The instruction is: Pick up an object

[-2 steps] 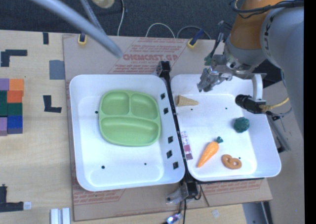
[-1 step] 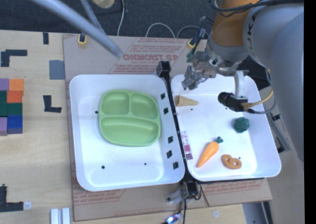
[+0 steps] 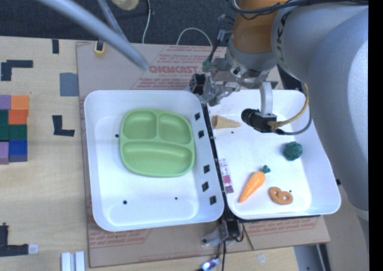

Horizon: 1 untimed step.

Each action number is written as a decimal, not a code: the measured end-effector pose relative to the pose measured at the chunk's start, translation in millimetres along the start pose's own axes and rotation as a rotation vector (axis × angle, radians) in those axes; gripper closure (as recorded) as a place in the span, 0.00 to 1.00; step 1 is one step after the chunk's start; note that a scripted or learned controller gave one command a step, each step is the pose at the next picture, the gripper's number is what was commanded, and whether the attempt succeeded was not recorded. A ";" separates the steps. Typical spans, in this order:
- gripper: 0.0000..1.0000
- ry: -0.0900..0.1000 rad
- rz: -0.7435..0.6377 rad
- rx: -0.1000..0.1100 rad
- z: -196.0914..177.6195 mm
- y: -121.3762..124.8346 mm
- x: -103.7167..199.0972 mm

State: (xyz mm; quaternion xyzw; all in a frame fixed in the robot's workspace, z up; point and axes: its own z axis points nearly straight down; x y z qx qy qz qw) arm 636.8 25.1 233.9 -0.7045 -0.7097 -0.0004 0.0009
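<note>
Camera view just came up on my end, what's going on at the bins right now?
The arm reaches in over the right bin, its gripper near the far end of the divider between the bins. No item is visibly held. In the right bin lie a toy carrot, a pretzel, a broccoli piece and a tan wedge. The left bin holds a green divided plate.

We see bright, even overhead light; the white bins (image 3: 96, 144) glare slightly, shadows stay soft, and the grey pole (image 3: 72, 9) above them blurs.
</note>
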 end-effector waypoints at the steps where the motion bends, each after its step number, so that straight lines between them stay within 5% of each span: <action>1: 1.00 0.000 0.001 -0.001 -6.7 9.2 51.7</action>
